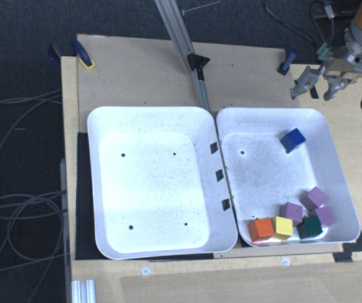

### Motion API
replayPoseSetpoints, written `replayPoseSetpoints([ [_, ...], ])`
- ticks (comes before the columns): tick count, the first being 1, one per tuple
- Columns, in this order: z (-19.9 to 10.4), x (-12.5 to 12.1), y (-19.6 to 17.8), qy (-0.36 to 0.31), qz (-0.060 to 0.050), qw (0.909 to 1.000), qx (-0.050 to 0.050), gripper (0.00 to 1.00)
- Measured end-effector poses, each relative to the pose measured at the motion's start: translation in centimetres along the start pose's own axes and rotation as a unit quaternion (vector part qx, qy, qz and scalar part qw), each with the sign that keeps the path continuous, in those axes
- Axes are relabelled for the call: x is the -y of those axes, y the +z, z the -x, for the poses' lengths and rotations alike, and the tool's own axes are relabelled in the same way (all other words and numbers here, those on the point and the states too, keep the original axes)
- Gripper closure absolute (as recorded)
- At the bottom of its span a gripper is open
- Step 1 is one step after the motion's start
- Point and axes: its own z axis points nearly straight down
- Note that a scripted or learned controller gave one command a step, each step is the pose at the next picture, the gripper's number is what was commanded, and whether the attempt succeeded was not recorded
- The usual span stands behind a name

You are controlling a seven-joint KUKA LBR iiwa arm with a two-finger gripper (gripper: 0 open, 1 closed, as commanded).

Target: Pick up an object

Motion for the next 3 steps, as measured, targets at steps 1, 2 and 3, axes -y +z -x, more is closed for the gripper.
replayPoseSetpoints([
  [1, 0.0, 0.0, 0.0, 0.000, 0.000, 1.0000, 0.000, 0.00],
  [2, -0.9, 0.4, 5.8, 0.000, -0.003, 1.0000, -0.001, 0.00],
  [3, -0.6, -0.2, 10.3, 0.000, -0.003, 1.0000, 0.000, 0.00],
])
